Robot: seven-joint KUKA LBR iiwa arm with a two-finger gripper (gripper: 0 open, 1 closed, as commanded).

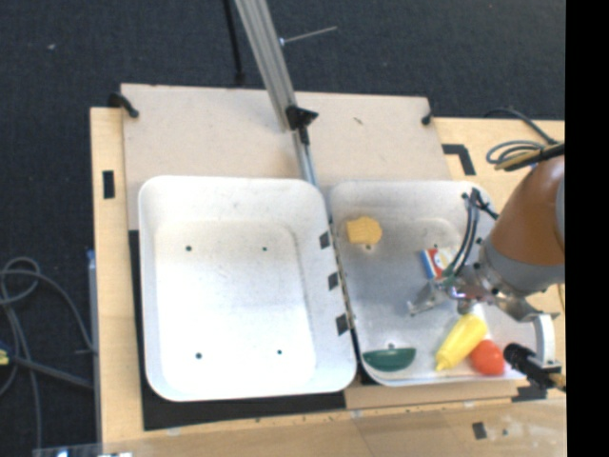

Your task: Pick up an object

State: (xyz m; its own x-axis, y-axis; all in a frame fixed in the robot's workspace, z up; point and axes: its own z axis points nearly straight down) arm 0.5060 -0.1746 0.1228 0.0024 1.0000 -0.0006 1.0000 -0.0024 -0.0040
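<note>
On the wooden surface (381, 127), the left bin (238, 284) sits with its right rim touching the right bin (381, 255). A slanted aluminium rail (269, 50) runs down from the top of the view to the seam between the two bins. Inside the right bin, a tan, sponge-like lump (363, 230) lies near the upper left corner, well apart from everything else. A dark green bowl-shaped piece (389, 357) rests against the bin's front rim. Further right, a yellow object (460, 341) lies tilted near the front rim, and an orange-red ball (487, 357) sits just beside it, touching or nearly so. A small red, white and blue item (435, 261) lies just above the jaws (433, 298), which hang low over the middle of the right bin, between that item and the yellow object; whether they are spread or pressed together cannot be told. The arm (528, 231) reaches in from the right, its orange band above the wrist.
</note>
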